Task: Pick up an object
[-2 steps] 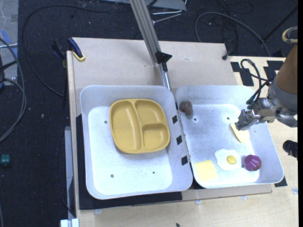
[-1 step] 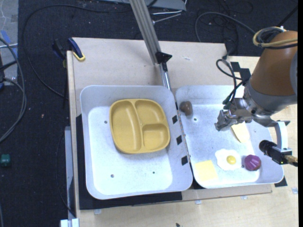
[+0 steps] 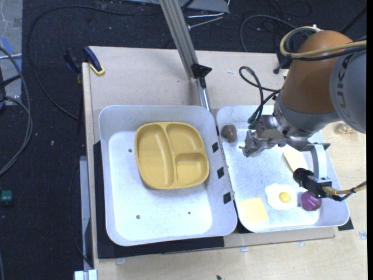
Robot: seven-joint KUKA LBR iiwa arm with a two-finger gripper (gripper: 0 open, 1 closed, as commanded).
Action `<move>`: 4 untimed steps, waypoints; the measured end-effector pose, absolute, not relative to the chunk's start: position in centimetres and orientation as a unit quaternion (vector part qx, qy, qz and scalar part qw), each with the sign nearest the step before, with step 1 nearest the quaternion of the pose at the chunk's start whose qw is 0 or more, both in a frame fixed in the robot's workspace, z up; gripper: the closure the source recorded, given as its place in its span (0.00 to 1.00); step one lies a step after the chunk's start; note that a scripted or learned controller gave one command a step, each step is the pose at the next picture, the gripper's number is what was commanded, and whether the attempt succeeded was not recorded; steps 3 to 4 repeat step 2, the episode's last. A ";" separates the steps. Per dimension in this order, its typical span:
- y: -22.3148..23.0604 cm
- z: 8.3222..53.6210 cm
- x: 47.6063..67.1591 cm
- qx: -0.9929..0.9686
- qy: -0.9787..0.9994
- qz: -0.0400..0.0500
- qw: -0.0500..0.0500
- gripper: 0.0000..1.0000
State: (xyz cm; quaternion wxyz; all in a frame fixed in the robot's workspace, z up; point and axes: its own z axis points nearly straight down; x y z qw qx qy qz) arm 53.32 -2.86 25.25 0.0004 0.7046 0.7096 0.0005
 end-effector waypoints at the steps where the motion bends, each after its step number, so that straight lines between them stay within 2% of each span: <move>1: 2.0 25.7 54.5 0.705 0.710 0.001 0.001 1.00; 2: 7.6 25.8 55.7 0.704 0.710 0.001 0.001 1.00; 4: 7.6 25.8 55.7 0.704 0.710 0.001 0.001 1.00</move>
